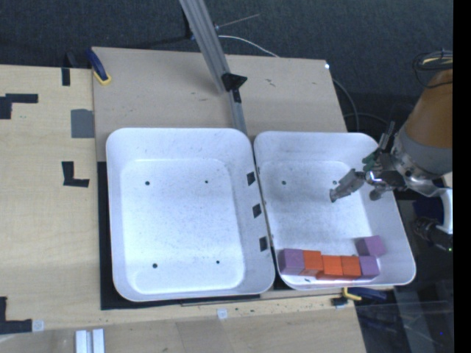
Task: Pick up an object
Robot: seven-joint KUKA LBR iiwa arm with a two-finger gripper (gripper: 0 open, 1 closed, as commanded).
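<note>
The left shallow white plastic bin [125, 219] sits on the pale wooden bench [44, 197], its speckled floor carrying only a few small dark dots. Black tape marks lie on the bench's left part, some cut off by the picture's left edge. A slanted grey metal pole [210, 39] runs from the top edge down to the seam between the two bins, its lower end passing behind their rims.

The right shallow white plastic bin [294, 160] touches the left one along that seam. Along its near edge a row of small blocks lies packed together: a purple foam block [293, 260] at the left end, then orange foam blocks [333, 265] touching one another so closely that their number is hard to tell, then a purple block [370, 267] in the near right corner with a second small purple block [370, 245] just behind it.

Over the right part of this bin hangs the grey two-finger gripper [341, 191], reaching in from the right edge, well apart from the blocks. Nothing lies between its fingers; whether they are spread or closed is too blurred to tell. The arm behind it is cut off by the right edge
</note>
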